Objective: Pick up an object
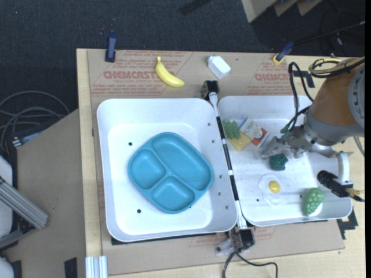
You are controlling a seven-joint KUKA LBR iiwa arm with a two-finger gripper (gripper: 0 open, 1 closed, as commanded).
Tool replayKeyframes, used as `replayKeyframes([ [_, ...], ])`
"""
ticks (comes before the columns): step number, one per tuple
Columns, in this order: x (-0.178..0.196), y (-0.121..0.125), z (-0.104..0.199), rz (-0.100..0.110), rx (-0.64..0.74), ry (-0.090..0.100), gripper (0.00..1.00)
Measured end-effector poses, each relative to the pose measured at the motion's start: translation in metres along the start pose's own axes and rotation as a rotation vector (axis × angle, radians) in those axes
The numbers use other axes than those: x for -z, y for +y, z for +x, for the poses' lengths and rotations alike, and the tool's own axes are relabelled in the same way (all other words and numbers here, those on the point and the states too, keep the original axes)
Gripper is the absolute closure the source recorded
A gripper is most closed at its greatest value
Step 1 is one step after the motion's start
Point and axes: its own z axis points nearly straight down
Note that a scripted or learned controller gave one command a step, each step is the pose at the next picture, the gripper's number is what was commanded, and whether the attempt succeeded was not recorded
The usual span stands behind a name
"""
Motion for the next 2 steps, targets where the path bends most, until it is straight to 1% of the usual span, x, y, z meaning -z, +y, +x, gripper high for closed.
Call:
replayKeyframes([
  [1,-0.011,-0.018,0.033,0.000,0.000,0.000,0.00],
  [2,0.001,-0.017,0.032,-0.005,-0.001,-0.002,1.00],
])
